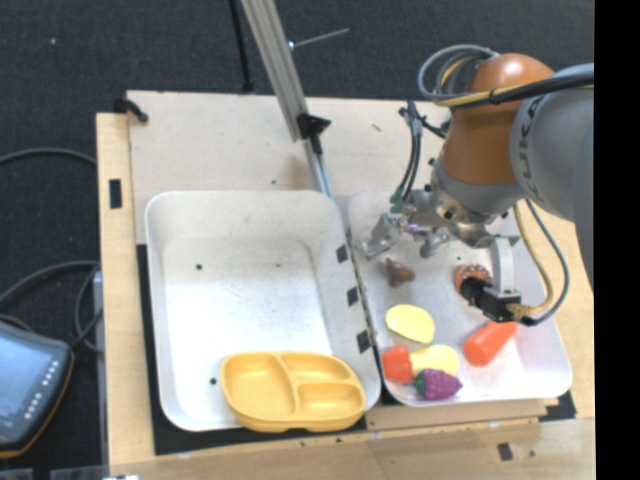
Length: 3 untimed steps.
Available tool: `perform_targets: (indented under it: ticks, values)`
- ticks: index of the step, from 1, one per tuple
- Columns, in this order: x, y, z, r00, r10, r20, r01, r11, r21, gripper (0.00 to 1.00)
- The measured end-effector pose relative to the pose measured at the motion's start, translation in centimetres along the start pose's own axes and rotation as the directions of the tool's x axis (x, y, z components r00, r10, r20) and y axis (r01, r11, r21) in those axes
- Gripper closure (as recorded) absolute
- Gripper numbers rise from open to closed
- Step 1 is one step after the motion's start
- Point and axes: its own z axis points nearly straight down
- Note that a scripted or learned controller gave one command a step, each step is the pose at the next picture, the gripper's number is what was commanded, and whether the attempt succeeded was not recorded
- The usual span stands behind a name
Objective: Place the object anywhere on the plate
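Just below the tool (pixel 385 236), grip state unclear, lies a small brown object (pixel 400 272).

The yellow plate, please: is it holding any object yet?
Empty: the yellow plate shows three bare compartments, nothing on it.

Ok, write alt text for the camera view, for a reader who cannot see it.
The grey-and-orange arm's gripper hangs over the right bin, near a small brown object. Below it lie toy foods: yellow pieces, orange carrot, purple grapes. A yellow divided plate sits in the left bin.
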Motion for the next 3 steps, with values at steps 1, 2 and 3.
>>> perform_targets:
  ticks: [1,2,3]
  values:
    - [6.7,-7.4,2.0,1.0,0.001,-0.001,-0.001,1.0,0.004,0.0]
    - [14.9,-2.4,-0.4,1.0,-0.001,-0.001,0.001,1.0,-0.005,0.0]
    - [24.4,-3.9,12.4,1.0,0.002,0.003,-0.002,1.0,0.007,0.0]
